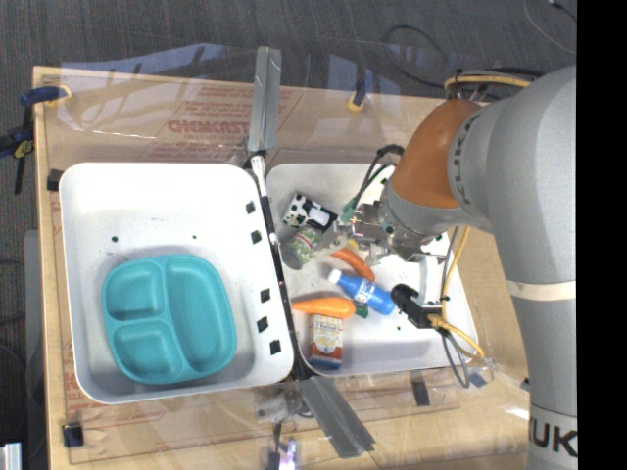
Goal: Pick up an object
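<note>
the gripper (364, 235) is down among the toys in the right bin (446, 351). nothing is lifted yet. its grasp cannot be told.

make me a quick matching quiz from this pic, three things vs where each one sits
Things:
1. teal divided tray
2. blue bottle
3. small carton

Places:
A. right bin, near its front rim
B. left bin
C. middle of the right bin, below the gripper

Pairs: 1-B, 2-C, 3-A
</note>
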